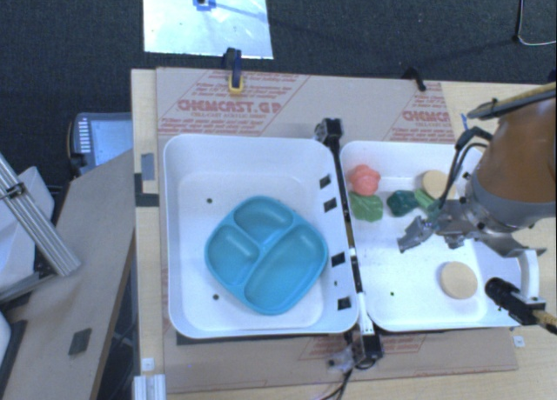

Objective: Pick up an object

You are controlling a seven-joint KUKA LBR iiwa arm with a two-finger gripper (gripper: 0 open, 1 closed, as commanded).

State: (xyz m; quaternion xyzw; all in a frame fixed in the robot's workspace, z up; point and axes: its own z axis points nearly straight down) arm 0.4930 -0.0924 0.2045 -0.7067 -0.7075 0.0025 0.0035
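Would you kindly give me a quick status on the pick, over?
Claw low over right bin, nothing seen between its fingers. Nearest items: dark green piece, tan disc. Blue divided plate alone in left bin. Path unobstructed.

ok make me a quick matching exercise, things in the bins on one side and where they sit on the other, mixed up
Things:
1. blue plate
2. pink lump
3. round tan disc
4. gripper

Places:
A. near corner of the right bin, by itself
B. middle of the left bin
C. over the middle of the right bin, near the green pieces
D. far left corner of the right bin

Pairs: 1-B, 2-D, 3-A, 4-C
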